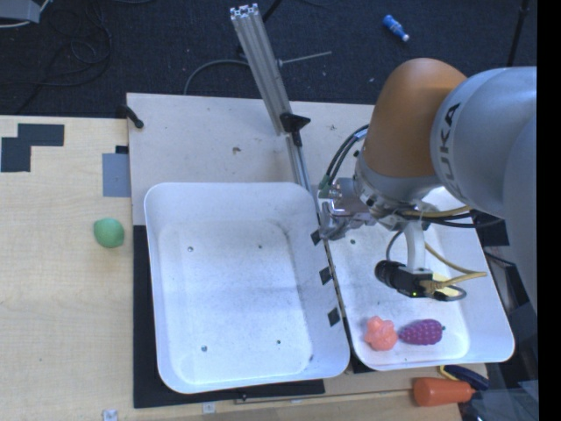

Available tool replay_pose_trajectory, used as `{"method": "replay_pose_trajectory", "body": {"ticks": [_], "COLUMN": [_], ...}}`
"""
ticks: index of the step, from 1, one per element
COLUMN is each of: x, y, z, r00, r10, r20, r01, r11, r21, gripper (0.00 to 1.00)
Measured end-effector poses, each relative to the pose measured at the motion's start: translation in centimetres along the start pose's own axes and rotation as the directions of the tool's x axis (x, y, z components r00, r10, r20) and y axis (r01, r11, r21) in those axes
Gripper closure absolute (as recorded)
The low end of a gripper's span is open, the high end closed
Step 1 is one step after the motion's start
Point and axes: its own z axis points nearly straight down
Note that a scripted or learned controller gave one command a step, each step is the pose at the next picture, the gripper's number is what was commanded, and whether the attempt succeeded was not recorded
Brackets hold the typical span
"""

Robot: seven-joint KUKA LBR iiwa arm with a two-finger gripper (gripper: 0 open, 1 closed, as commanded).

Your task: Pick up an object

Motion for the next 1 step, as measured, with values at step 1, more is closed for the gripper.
{"method": "replay_pose_trajectory", "body": {"ticks": [1], "x": [6.01], "y": [-1.71], "z": [-0.34], "r00": [1.000], "r10": [0.000], "r20": [0.000], "r01": [0.000], "r11": [1.000], "r21": [0.000], "gripper": [1.00]}}
